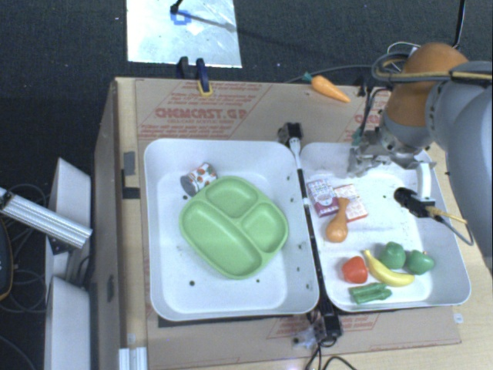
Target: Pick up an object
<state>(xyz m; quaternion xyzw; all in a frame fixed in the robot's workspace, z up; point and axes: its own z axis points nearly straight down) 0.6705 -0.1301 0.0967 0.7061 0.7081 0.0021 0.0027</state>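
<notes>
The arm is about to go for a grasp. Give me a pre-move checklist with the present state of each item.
1. Gripper is over the right bin: ok, at its far rim.
2. Gripper carries nothing: cannot tell.
3. Gripper is above a target: not ok; bare floor beneath it.
4. Nearest items stand free: not ok; the orange squash-shaped toy lies against the red-and-white packets.
5. Banana is graspable: not ok; crowded by two green toys.
6. Green divided plate is out of the path: ok, in the left bin.
</notes>
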